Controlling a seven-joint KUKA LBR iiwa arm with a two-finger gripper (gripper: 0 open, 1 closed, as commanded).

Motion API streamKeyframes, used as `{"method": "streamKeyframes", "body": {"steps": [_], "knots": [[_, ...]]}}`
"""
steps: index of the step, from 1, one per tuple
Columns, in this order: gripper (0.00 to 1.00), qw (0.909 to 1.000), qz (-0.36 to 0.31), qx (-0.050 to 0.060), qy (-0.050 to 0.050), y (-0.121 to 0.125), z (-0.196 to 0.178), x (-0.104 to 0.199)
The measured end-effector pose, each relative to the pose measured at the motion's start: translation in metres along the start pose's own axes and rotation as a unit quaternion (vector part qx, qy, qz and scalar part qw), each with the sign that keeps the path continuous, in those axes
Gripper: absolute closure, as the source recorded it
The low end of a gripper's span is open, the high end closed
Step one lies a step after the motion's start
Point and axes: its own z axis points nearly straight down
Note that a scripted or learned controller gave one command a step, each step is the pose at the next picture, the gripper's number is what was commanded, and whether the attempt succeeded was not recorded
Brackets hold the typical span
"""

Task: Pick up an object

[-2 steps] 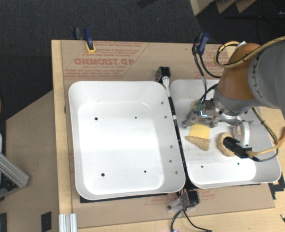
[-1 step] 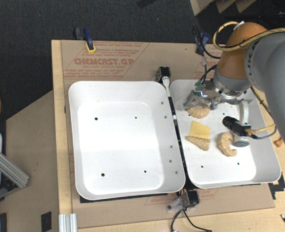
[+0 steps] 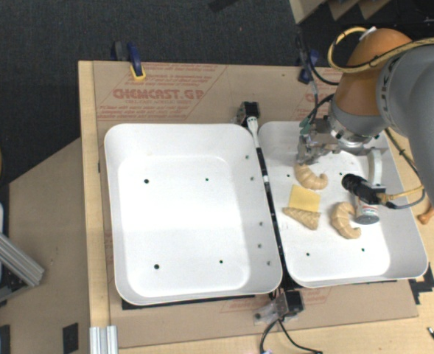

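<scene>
Camera view: gripper (image 3: pixel 310 152) poised at twelve o'clock of a croissant (image 3: pixel 310 177) — positioned for descent; finger opening cannot be told.

Grey arm (image 3: pixel 419 87), orange wrist band (image 3: pixel 368 72), yellow and black cables (image 3: pixel 349 46)

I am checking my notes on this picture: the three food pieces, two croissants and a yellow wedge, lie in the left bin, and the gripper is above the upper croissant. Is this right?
One detail is wrong: the bin. The camera view shows the upper croissant, the yellow wedge and the second croissant in the right bin, not the left bin. The gripper is indeed just above the upper croissant.
</scene>
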Motion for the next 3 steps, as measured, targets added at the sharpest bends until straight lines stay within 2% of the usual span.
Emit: {"method": "streamKeyframes", "body": {"steps": [1, 2, 3], "knots": [[1.0, 1.0, -0.002, 0.0, 0.001, 0.011, -0.089, 0.039], [1.0, 1.0, 0.003, 0.003, 0.002, -0.027, 0.007, -0.004], [1.0, 1.0, 0.0, -0.005, 0.002, -0.028, 0.008, -0.004]]}}
